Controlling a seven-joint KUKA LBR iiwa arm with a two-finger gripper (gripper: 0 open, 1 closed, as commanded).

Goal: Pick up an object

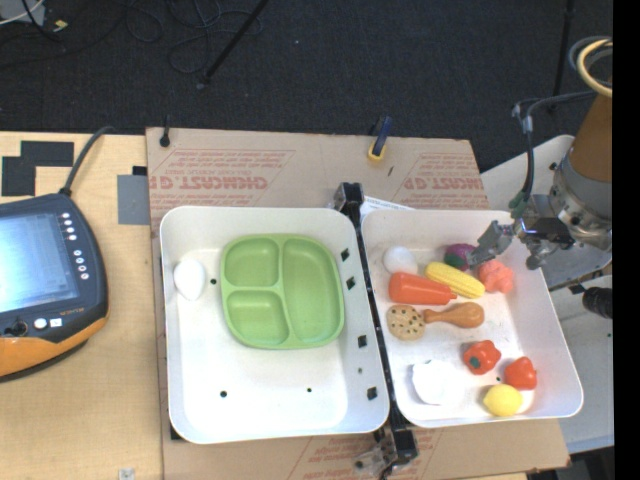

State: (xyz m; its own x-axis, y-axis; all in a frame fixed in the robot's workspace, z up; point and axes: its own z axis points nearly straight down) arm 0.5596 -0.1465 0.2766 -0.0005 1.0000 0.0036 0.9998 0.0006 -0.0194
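Objects for the picking lay crowded in the right bin (560, 363), and what a spread it was! An orange carrot (420, 289) sat near the middle, with a yellow corn cob (456, 279) lying just beside it, the two touching. Below them a drumstick (455, 316) stretched out next to a speckled cookie (404, 321). A white egg (400, 259) rested toward the bin's upper left, and a purple piece (459, 253) peeked out behind the corn. A pink lump (496, 276) sat at the upper right. Down low there were a red pepper (481, 356), a red tomato-like piece (520, 372), a yellow lemon (503, 400) and a flat white piece (433, 382).

Over at the right, the arm reached in, and the tool (512, 243) hung above the bin's upper right corner, right by the pink lump. Its fingers (492, 238) stood spread apart, with nothing between them!

Across in the left bin (260, 398), a green divided plate (281, 291) lay flat with three compartments, and a second white egg (189, 277) sat just beside its left edge. Both bins rested on cardboard (250, 173) on the tabletop (70, 408). A handheld control pendant (45, 283) lay well apart at the far left.
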